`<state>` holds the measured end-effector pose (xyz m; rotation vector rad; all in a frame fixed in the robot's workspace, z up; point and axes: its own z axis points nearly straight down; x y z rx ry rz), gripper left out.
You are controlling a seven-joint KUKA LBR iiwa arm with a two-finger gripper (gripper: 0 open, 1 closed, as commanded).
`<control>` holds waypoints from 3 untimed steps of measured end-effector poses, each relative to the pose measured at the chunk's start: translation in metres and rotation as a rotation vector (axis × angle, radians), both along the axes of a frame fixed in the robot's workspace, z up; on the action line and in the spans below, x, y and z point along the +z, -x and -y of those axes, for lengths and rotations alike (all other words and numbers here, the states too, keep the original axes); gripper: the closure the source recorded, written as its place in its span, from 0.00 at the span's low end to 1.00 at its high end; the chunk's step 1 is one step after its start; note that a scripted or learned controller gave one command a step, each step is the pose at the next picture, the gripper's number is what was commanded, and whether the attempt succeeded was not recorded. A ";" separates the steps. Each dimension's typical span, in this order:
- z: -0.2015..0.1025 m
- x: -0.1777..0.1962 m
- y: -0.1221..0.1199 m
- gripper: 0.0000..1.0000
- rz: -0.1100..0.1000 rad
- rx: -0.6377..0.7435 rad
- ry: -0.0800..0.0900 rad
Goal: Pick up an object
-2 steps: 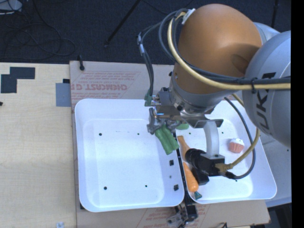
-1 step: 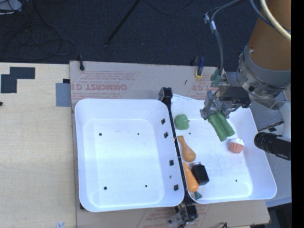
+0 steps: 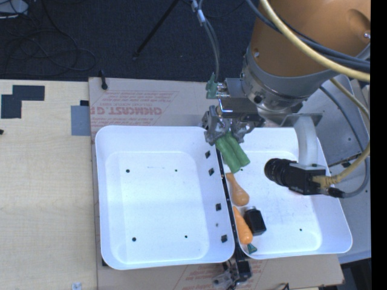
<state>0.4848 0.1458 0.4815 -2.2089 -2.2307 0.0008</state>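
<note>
My gripper (image 3: pixel 227 132) hangs over the near-left part of the right bin (image 3: pixel 302 234), close to the divider between the bins. A green, ribbed, elongated object (image 3: pixel 233 153) has its upper end between the fingers and slants down to the right below them. The gripper is shut on it. Just below lies an orange pear-shaped object (image 3: pixel 239 192). Further down, an orange carrot-like piece (image 3: pixel 243 227) lies along the bin's left wall, and a small black block (image 3: pixel 256 220) rests against it.
The left bin (image 3: pixel 100 162) stands beside the right one, both on a cardboard sheet (image 3: pixel 145 104). The wooden bench top (image 3: pixel 42 192) stretches to the left. The arm's large body looms over the upper right.
</note>
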 end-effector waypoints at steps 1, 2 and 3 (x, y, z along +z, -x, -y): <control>-0.035 0.059 0.009 1.00 0.004 -0.004 0.000; -0.091 0.049 -0.019 1.00 -0.003 -0.005 0.003; -0.089 0.051 -0.018 0.00 -0.002 -0.005 0.004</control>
